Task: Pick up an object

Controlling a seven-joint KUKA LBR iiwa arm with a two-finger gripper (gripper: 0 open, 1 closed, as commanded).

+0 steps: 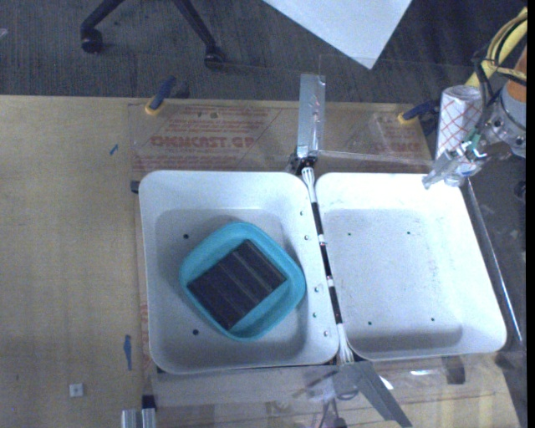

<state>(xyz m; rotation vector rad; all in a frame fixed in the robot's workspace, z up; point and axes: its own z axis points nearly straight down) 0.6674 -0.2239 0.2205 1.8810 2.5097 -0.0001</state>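
Note:
A light blue square dish (243, 281) lies in the left bin (167, 209), turned at an angle. A dark ridged block (235, 284) sits inside the dish and covers most of its floor. My gripper (445, 170) hangs at the far right corner of the right bin (401, 276), just above its rim, well away from the dish. Nothing shows between its tips. The arm's wrist (501, 134) reaches in from the upper right.
A metal divider post (311, 117) stands at the back, between the two bins. Clear plastic plates (209, 138) lie on the wooden bench behind the bins. Yellow and blue clamps (159, 96) hold the back edge. A white sheet (343, 25) lies on the floor beyond.

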